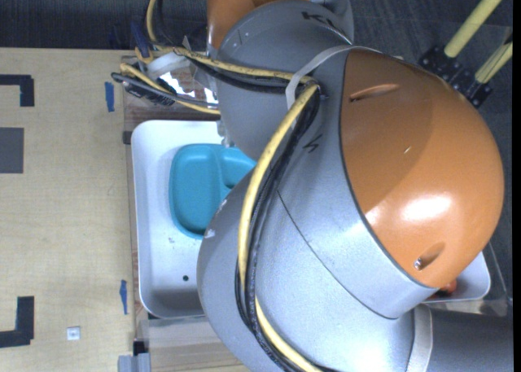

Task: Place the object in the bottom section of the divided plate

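Blue plate (199, 187) lay in the white bin (155, 264), its right part covered by the arm (342, 224). No readable writing. Object and jaws hidden behind the arm; jaw state couldn't be told. Wooden counter (65, 199) at left.

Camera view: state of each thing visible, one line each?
Arm: reaching over the bins, blocking most of the view.
White bin: on the bench, mostly covered by the arm.
Blue divided plate: lying in the white bin, right part hidden.
Yellow cable: running along the arm.
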Tool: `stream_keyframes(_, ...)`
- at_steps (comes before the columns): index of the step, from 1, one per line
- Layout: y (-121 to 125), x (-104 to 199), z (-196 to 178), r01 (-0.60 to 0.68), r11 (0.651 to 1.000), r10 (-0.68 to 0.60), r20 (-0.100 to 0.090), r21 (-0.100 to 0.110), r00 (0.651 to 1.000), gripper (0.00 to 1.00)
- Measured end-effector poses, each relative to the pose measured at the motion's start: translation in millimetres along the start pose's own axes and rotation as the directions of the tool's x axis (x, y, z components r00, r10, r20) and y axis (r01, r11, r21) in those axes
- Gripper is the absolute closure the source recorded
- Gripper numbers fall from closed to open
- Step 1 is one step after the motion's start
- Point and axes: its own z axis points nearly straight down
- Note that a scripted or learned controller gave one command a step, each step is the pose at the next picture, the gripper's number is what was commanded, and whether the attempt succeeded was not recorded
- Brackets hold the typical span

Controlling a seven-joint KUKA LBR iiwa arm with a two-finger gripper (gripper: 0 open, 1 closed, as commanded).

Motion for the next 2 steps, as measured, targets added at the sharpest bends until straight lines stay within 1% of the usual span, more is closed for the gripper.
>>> stream_keyframes(1,-15.7,-71.9,114.1,0.129,0.992,-0.129,0.012,0.001,0.992,1.0)
stream_keyframes(2,-14.0,-73.5,118.1,0.127,0.992,-0.127,0.018,-0.001,0.992,0.0)
